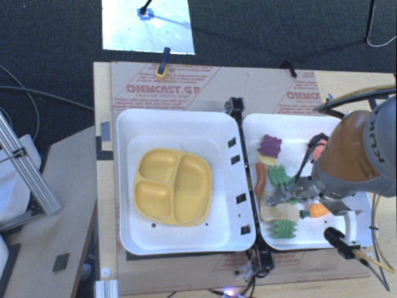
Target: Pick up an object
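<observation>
You can't tell the gripper state; grip the light, stiff toy broccoli, lower right, across its crown.

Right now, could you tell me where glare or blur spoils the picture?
Camera view: the metal sheet above the bench is washed out by glare; both white bins are bright but readable; the toys under the arm look soft and slightly blurred.

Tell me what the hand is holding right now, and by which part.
Cannot be told. The hand sits low among the toy food in the right bin, beside the green leafy piece; no grip is visible.
</observation>
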Robot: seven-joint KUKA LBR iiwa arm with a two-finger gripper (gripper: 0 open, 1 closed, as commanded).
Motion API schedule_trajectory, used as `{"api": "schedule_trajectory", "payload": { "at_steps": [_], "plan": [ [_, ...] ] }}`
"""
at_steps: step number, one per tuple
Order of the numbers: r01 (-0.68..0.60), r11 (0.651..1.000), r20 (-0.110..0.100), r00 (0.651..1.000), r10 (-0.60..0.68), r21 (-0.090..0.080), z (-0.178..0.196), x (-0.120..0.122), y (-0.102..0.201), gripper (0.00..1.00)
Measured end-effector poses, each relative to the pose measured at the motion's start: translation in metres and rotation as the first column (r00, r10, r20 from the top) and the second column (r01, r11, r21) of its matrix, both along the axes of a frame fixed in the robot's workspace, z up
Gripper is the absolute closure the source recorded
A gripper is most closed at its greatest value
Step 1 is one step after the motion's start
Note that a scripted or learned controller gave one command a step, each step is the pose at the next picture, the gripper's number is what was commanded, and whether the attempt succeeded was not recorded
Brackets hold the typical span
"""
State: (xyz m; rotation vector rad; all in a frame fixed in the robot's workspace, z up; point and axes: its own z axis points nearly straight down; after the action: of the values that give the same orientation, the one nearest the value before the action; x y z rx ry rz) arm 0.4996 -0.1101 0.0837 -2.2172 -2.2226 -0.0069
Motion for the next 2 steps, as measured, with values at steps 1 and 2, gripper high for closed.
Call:
{"api": "schedule_trajectory", "payload": {
  "at_steps": [1,2],
  "plan": [
    [0.001,1.000,0.015,1.000,-0.001,-0.005,0.017,0.004,-0.002,1.00],
    [-0.010,1.000,0.006,1.000,0.010,-0.002,0.105,-0.012,0.082,1.00]
  ]
}}
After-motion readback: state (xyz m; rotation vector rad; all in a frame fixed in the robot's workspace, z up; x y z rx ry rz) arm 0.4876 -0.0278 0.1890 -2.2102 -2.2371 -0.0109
